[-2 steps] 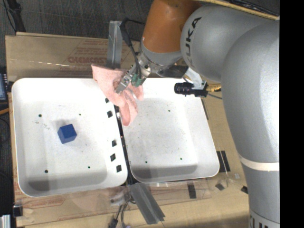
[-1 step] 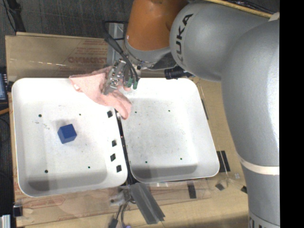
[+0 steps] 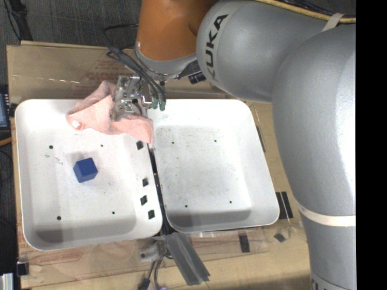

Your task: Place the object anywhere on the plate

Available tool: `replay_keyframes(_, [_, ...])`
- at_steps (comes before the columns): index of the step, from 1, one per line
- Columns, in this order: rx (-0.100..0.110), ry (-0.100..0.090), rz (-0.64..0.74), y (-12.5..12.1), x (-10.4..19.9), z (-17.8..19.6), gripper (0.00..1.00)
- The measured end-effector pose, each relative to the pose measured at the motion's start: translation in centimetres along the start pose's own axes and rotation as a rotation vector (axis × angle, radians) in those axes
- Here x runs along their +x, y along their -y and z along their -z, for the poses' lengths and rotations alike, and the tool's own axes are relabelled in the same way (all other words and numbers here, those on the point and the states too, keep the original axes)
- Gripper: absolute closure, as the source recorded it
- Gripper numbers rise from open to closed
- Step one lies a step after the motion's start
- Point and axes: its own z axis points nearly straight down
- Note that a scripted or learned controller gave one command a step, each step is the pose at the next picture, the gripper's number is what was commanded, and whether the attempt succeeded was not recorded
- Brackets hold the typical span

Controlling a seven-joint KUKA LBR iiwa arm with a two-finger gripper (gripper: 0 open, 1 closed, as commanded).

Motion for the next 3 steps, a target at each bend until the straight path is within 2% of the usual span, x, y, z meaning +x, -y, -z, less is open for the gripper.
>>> replay_keyframes(1, [0.0, -0.001, 0.005, -5.0, 1.3, 0.8, 1.0])
replay_keyframes(2, [0.0, 0.001, 0.005, -10.2, 1.8, 0.0, 1.0])
replay_keyframes(3, [-0.001, 0.002, 0.005, -10.2, 1.8, 0.1, 0.0])
